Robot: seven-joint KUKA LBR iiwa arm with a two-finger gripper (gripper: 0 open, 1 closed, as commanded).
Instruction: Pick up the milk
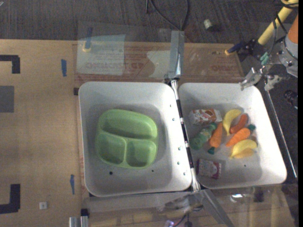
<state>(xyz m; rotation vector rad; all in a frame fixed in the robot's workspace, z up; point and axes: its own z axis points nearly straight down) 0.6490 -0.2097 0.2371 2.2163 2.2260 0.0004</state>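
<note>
Two small cartons lie in the right bin [272, 171]. One white and orange-red carton [205, 116] lies on its side near the bin's far left. A white and pink carton [209, 168] rests by the near wall. I cannot read which one is the milk. My gripper [259, 79] hangs over the bin's far right corner, well apart from both cartons. Its two metal fingers [248, 78] are spread open with nothing between them.
Between the cartons lie toy foods: two bananas [230, 119] [243, 148], two carrots [216, 137] [239, 136], an orange-red piece [239, 122] and a green vegetable [202, 136]. The left bin [90, 103] holds a green divided plate [126, 138]. A metal divider [175, 56] runs between the bins.
</note>
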